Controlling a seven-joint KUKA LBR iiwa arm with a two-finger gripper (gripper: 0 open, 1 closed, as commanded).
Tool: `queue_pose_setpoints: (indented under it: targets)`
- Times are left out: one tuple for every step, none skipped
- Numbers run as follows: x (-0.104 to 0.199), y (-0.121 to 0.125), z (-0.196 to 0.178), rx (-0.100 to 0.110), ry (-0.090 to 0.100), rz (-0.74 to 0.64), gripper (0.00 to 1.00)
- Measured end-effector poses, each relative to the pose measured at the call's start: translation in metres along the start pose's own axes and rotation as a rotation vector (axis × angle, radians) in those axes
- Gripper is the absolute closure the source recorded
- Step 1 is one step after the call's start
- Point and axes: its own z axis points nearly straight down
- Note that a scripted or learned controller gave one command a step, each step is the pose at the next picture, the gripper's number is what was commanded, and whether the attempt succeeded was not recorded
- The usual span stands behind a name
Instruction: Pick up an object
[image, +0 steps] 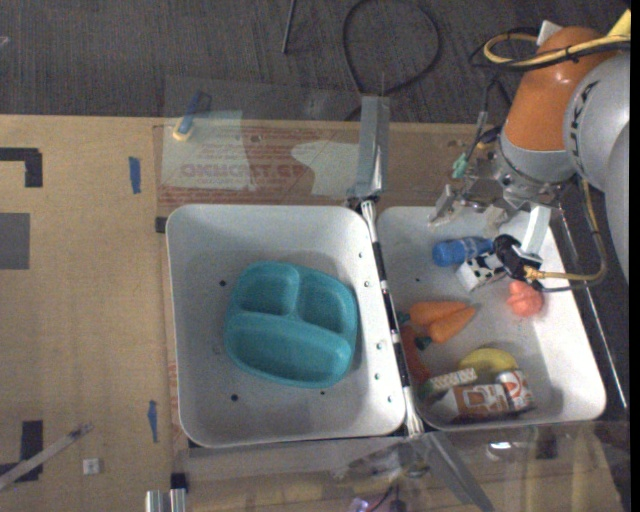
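Looking down on the bench (80, 300), I have the gripper (470, 205) hanging over the far edge of the right bin (575, 365), just above and beside the blue bottle (460, 250). Whether it is open or closed I cannot tell from this angle, and I see nothing held in it.

The things to pick all lie in that right bin. The blue bottle lies on its side near the far wall. Two toy carrots (445, 317) lie close to the wall shared with the left bin (200, 240). A pink piece (525, 299) sits near the middle, with bare white floor between it and the right wall. A yellow fruit (487, 359) touches a packet (487, 393) at the near edge, a tight corner.

The left bin holds a teal divided plate (290, 325), set about the middle, with bare floor all round it.

Writing: the packet carries orange lettering that is too blurred to read. The cardboard sheet (250, 165) behind the left bin bears faded print I cannot make out. Blue tape (134, 175) marks the bench.
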Motion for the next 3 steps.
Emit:
queue_pose_setpoints:
  targets:
    - [0.0,-0.012,-0.001,0.005,0.002,0.032,0.0]
    - [-0.026,-0.011,0.057,-0.032,-0.002,-0.034,0.0]
    - [-0.054,0.016,0.072,-0.025,0.0,-0.052,0.0]
